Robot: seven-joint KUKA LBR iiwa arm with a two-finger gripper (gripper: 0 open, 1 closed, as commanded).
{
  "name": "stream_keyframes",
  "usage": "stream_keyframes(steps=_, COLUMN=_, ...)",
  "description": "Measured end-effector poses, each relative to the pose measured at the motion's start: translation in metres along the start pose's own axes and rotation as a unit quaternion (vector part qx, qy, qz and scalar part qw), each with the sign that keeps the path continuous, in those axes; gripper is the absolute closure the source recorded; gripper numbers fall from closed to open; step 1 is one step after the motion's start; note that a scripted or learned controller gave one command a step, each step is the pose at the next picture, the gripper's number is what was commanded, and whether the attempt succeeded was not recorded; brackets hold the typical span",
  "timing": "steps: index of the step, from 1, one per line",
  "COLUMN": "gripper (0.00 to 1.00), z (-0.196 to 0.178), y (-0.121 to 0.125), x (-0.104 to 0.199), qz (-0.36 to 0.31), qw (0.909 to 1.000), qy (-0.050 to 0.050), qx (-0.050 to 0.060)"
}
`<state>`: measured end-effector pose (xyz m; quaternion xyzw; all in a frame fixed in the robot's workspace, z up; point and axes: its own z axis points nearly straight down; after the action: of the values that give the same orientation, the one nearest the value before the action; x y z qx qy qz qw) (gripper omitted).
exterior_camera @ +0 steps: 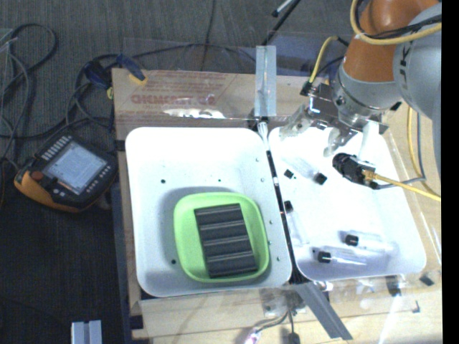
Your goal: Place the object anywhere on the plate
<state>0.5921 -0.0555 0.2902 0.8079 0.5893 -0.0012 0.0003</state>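
Fingers (343, 138) of the gripper (336, 140) hang spread over the far end of the right bin (401, 213), clamped on nothing. Nearer lie small clear tubes with black caps: one (305, 170) just below them, two (367, 242) (337, 256) at the near edge. I judge them light, stiff, slippery plastic, best pinched across the middle. Left, a green plate (183, 221) carries a black ribbed block (225, 239).

A dark grey carpeted floor (57, 278) is seen around a pale wooden bench (179, 95). Black cables (32, 41) are looped across the carpet at upper left. A handheld control pendant (68, 172) with a lit screen is laid on the floor beside the bench.
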Motion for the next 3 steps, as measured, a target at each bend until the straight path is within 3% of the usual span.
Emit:
stream_keyframes(steps=1, gripper=0.0, z=-0.07, y=0.021, x=0.035, qz=0.001, qw=1.0, qy=0.0, qx=-0.001)
stream_keyframes(steps=2, gripper=0.0, z=-0.07, y=0.021, x=0.035, qz=0.002, qw=1.0, qy=-0.001, qx=-0.001)
stream_keyframes(steps=3, gripper=0.0, z=0.019, y=0.005, x=0.078, qz=0.03, qw=0.9996, qy=-0.001, qx=0.001)
